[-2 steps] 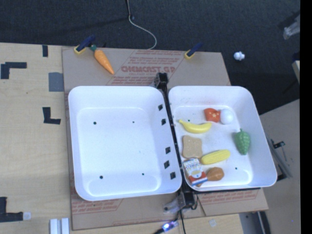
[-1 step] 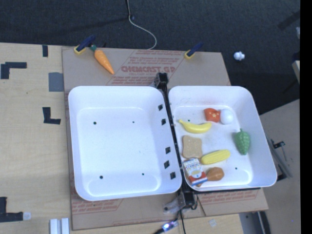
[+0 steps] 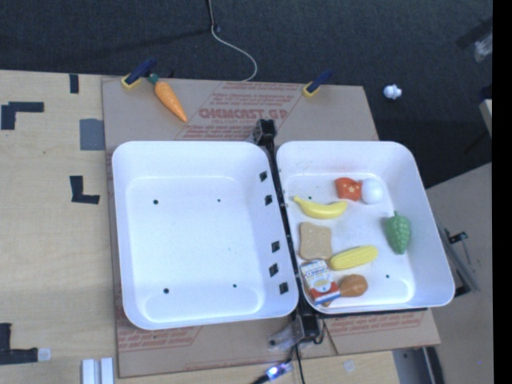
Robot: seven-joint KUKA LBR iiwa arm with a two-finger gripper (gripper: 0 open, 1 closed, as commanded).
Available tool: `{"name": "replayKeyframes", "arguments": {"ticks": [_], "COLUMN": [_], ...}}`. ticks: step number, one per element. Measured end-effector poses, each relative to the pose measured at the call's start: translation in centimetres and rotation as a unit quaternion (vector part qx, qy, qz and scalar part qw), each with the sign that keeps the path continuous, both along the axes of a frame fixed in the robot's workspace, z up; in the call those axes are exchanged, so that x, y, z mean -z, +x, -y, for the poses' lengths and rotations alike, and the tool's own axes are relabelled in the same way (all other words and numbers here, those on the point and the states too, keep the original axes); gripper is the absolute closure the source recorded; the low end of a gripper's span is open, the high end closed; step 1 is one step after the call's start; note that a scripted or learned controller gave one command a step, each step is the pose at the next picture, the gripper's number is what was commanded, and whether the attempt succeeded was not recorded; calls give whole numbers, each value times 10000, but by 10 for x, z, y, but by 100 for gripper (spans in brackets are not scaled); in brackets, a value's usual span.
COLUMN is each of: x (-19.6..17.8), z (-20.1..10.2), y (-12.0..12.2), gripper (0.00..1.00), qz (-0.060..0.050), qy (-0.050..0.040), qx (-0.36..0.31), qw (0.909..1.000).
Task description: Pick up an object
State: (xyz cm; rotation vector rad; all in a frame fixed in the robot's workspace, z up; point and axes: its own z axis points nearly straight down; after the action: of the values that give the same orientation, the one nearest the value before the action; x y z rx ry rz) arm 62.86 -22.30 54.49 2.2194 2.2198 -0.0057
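Observation:
The right bin [image 3: 416,174] holds several toy foods. A yellow banana [image 3: 321,208] lies near its left wall. A red tomato [image 3: 347,188] and a white egg [image 3: 372,191] sit side by side behind it. Toward the right wall lies a green leafy vegetable [image 3: 398,232]. A slice of bread [image 3: 315,240] rests beside a corn cob [image 3: 353,257]. At the front are a small red-and-white carton [image 3: 318,276] and a brown potato-like piece [image 3: 353,285].
The left bin [image 3: 128,214] stands next to the right one on a cardboard sheet [image 3: 232,114]. An orange carrot [image 3: 170,100] lies on the cardboard behind the left bin. Clamps [image 3: 138,74] pin the sheet's back corners. A thin cable [image 3: 236,46] runs over the dark floor.

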Motion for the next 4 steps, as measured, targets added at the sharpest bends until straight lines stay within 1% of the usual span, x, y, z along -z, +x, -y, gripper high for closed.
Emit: {"name": "replayKeyframes", "arguments": {"ticks": [1, 2, 3, 4], "x": [-11, 216, 162, 128], "z": [-1, -11, -26, -33], "y": [1, -28, 18, 41], "gripper": [100, 100, 100, 100], "qz": [5, -87, 29, 25], "qy": [-13, 41, 15, 18], "qx": [-6, 9, -23, -18], "qw": [10000, 10000, 10000, 10000]}}
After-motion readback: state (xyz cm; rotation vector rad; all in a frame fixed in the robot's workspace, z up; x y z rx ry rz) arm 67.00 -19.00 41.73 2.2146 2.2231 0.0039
